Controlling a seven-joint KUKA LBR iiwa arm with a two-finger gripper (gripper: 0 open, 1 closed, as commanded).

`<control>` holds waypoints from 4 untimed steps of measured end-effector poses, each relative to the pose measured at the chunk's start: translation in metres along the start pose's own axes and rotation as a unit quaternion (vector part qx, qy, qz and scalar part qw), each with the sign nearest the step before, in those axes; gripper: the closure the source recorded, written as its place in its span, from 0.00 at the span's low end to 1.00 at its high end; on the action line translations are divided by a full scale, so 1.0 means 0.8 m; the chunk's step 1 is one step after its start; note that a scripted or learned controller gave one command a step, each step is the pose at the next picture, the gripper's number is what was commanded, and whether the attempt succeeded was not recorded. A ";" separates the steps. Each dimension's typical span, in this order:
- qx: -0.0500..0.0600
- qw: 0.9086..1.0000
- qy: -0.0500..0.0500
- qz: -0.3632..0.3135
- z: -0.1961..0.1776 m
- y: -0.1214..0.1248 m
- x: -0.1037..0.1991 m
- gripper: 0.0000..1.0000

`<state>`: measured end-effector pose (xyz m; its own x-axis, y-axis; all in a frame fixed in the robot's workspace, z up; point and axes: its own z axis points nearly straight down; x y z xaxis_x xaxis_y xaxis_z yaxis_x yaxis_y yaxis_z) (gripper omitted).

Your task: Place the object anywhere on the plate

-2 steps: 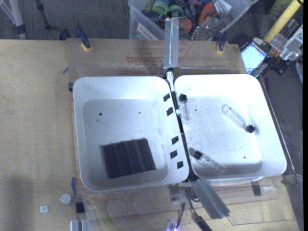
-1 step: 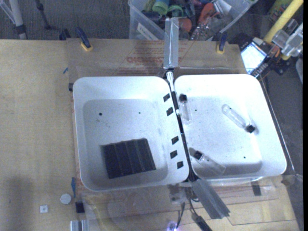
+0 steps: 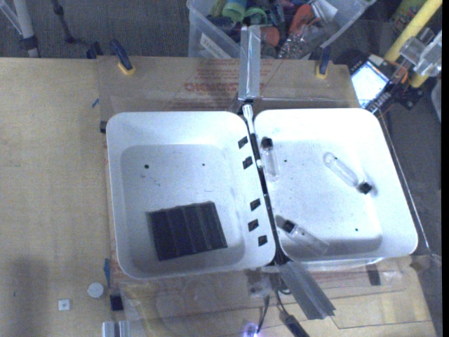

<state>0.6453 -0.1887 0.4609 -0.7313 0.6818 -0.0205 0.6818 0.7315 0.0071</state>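
Observation:
A dark, ribbed square plate [image 3: 188, 230] lies flat on the floor of the left bin [image 3: 126, 128], near its front wall. In the right bin [image 3: 403, 188] lie three clear tubes with black caps. The first tube [image 3: 269, 161] rests along the left wall beside the divider. The second tube [image 3: 344, 170] lies at a slant near the middle right. The third tube [image 3: 303, 236] sits by the front left corner. All three lie apart from one another and from the plate.
A metal bar [image 3: 249, 69] runs back from the seam between the bins. Behind it stands a clear tub of coloured toys [image 3: 280, 9]. Blue clamps [image 3: 124, 63] hold the bench's back edge. Small parts [image 3: 95, 290] lie at the front left.

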 end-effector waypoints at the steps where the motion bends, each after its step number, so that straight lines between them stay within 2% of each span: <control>1: 0.001 0.983 0.010 -0.181 0.029 0.001 0.066 1.00; 2: 0.001 0.998 0.006 -0.065 0.030 0.079 0.049 1.00; 3: 0.002 1.000 0.006 -0.028 0.031 -0.006 -0.031 1.00; 4: 0.000 1.000 0.001 -0.028 0.015 -0.004 -0.032 1.00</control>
<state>0.6618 -0.2084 0.4494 -0.7689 0.6390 -0.0192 0.6390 0.7692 0.0067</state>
